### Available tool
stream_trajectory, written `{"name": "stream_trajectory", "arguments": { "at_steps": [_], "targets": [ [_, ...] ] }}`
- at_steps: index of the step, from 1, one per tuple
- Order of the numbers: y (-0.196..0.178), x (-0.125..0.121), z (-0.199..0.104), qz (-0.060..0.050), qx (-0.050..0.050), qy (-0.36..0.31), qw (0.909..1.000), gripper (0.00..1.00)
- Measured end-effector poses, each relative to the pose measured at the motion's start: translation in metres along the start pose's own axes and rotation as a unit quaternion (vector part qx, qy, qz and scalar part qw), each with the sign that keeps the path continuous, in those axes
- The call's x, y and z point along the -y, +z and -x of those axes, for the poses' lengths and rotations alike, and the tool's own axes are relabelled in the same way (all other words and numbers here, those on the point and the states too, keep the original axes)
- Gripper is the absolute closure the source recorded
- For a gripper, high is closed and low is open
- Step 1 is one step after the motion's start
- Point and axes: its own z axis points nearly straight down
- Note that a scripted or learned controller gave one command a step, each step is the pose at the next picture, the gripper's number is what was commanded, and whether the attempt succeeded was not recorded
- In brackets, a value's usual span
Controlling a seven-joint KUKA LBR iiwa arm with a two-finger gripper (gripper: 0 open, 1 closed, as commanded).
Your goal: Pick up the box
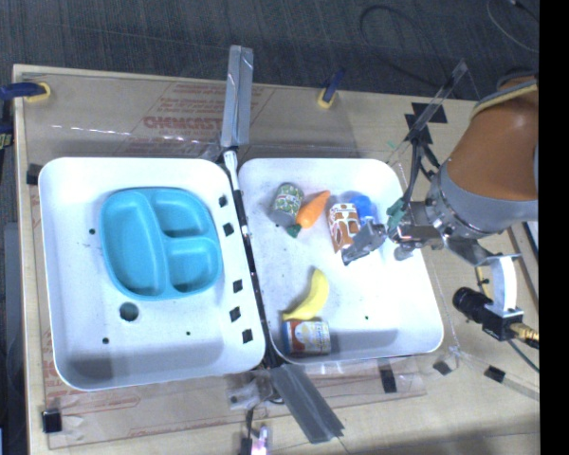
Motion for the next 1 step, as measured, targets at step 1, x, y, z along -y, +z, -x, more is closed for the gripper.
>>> {"name": "stream_trajectory", "arguments": {
  "at_steps": [1],
  "targets": [
    [0.1331, -0.0525, -0.0706, 0.006, 0.003, -0.065, 0.9978, 0.00]
  ]
}}
